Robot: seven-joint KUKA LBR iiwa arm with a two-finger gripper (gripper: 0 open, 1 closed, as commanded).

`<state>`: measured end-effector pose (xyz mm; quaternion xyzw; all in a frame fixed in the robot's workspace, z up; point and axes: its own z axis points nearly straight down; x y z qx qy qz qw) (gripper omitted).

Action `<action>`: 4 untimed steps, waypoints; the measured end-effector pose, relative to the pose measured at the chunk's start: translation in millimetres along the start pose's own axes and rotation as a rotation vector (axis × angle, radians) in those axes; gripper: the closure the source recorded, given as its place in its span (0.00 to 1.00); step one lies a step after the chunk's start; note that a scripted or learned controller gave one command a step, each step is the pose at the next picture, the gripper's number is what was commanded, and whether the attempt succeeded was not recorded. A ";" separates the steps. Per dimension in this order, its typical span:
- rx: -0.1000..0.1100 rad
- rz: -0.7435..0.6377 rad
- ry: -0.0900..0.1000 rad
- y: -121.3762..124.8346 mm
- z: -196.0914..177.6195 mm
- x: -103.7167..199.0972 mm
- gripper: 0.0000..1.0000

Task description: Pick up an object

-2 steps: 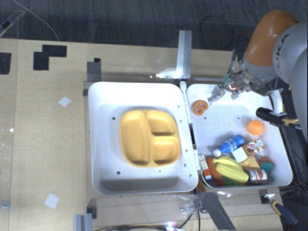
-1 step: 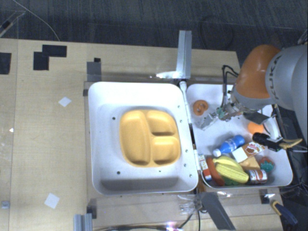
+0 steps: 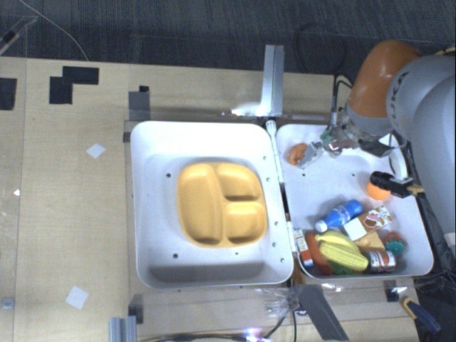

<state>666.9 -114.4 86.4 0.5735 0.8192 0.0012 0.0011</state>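
The arm comes in from three o'clock, its orange band at about one o'clock, and most of its bulk is cut off by the frame edge. The gripper hangs low over the far left corner of the right bin, and it is small and blurred enough that whether the fingers are apart or together cannot be told. Just at its nine o'clock lies a small orange-brown object, touching or nearly touching the tip; which of the two is not clear.

At three o'clock in that bin an orange ball sits partly behind a black cable. Toward six o'clock the rest is heaped: a blue bottle lying tilted, a yellow corn cob in front of it, a can on its side, and several wrappers overlapping so closely that their shapes run together.

The left bin holds a yellow divided tray at its middle, lying flat. Both bins rest on the pale wooden counter, which carries black tape marks at ten o'clock.
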 end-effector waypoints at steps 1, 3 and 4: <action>-0.003 -0.136 -0.006 -64.6 -1.0 -47.6 0.00; -0.005 -0.530 -0.004 -20.8 -1.0 -1.0 0.00; -0.004 -0.505 -0.004 -39.9 -30.3 -2.7 0.00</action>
